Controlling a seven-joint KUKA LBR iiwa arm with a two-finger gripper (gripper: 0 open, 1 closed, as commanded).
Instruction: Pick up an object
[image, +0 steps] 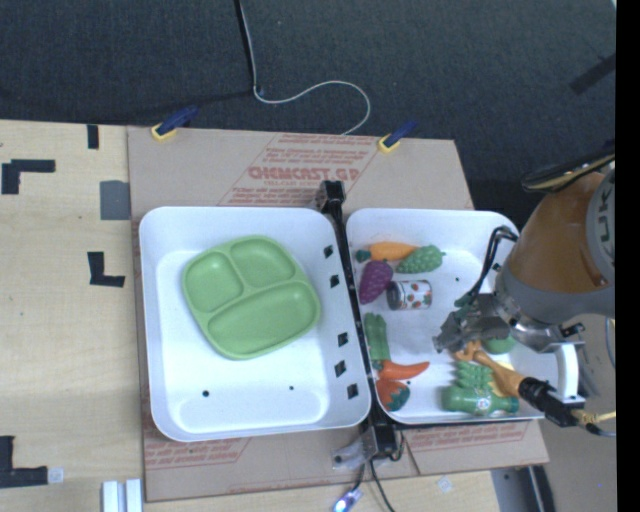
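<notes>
From the overhead camera, here I am, arm reaching in over the right bin (440, 222), my pincer (462, 335) low near the bin's right edge, right above a cluster of toy food. I honestly cannot tell whether I'm spread or pinched from up here; the dark fingers blur into the pile. Under and just beside me lies an orange carrot-like piece (492, 364), and just past it, toward the near right corner, a green leafy vegetable (478, 392). Those look like my likeliest targets. To do this well I'd want to centre over a single piece, straddle its narrow side and avoid nudging its neighbours. Further off: a small can (414, 294) mid-bin, a purple toy (375, 280) near the left edge. The left bin (170, 400) carries a green divided plate (252, 296).
</notes>
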